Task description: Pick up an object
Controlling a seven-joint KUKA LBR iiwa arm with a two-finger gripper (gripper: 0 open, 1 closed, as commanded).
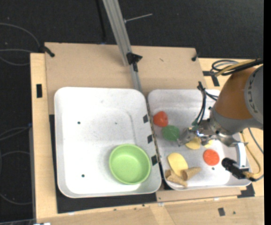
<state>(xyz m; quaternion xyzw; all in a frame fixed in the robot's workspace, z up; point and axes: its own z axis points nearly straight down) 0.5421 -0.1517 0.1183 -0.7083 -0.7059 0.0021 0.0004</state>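
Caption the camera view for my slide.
Pincer low in the right bin among small items; green bowl in the left bin.

Gripper low beside green ball

The bench is showing a matt, light brown board surface, looking like wood or fibreboard. The 2 white bins are looking like smooth plastic with a dull sheen and fine speckling. The green bowl is looking like smooth, slightly glossy plastic. The red ball and the orange ball are looking smooth and matt. The arm's orange band is gleaming softly like painted metal. The slanted rail at the bench's far edge is looking like brushed grey metal.
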